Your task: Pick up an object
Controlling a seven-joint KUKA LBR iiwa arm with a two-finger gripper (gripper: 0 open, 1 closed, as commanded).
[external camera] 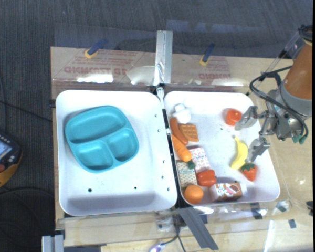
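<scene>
My gripper (253, 134) hangs over the right side of the right bin (215, 101), its two grey fingers (246, 118) spread open with nothing between them. A red tomato (232, 116) lies just left of the upper finger. A yellow banana (240, 154) lies just left of the lower finger, and a strawberry (249, 171) sits below it. Along the bin's left side lie a carrot (179, 143), a waffle-like piece (189, 132), a small white item (180, 111), a red pepper (206, 178), an orange (193, 193) and a brown-labelled packet (227, 190).
The left bin (73, 193) holds a blue divided tray (101, 137). A metal divider (164, 51) stands at the back between the bins. The arm's cables (265, 80) loop over the right bin's far right corner. A handheld controller (0, 156) lies off the bench at left.
</scene>
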